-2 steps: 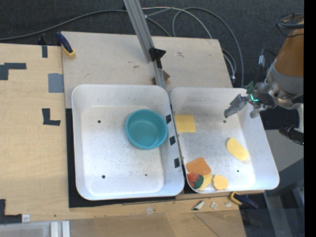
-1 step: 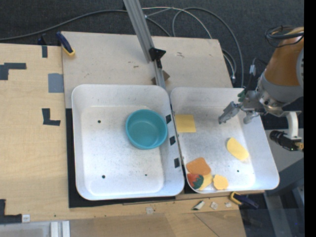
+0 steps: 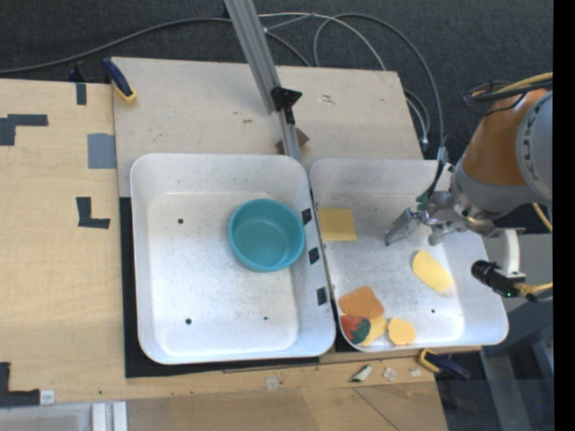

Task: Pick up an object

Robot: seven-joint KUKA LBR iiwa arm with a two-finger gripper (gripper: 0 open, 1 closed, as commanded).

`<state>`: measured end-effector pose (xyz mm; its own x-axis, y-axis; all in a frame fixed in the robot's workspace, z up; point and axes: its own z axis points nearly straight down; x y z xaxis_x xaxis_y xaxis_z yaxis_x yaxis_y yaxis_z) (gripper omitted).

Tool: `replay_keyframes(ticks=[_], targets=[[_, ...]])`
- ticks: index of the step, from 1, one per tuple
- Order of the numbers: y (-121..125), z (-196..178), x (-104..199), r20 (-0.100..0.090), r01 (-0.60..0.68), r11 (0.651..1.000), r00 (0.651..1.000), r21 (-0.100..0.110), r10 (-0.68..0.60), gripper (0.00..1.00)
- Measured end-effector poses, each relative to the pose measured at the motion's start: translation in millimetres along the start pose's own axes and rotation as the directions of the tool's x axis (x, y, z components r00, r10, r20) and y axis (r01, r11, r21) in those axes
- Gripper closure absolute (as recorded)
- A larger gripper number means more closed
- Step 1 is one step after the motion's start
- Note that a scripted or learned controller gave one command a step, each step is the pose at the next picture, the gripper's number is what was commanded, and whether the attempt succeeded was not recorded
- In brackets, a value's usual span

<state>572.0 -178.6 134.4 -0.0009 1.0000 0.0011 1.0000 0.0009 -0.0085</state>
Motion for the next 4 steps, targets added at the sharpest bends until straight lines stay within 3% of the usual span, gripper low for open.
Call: replay_keyframes(ticks=[1,2,4], targets=[[1.1,46.0,0.3,0.004,0.001,1.0,1.0,-0.01,-0.001,0.0],[1.2,34.5,1.1,0.002,0.002,1.0,1.0,-0.009,-0.002,1.0],[18.7,-66.6,4.0,0.002,0.002,1.0,1.0,-0.013,-0.002,1.0]])
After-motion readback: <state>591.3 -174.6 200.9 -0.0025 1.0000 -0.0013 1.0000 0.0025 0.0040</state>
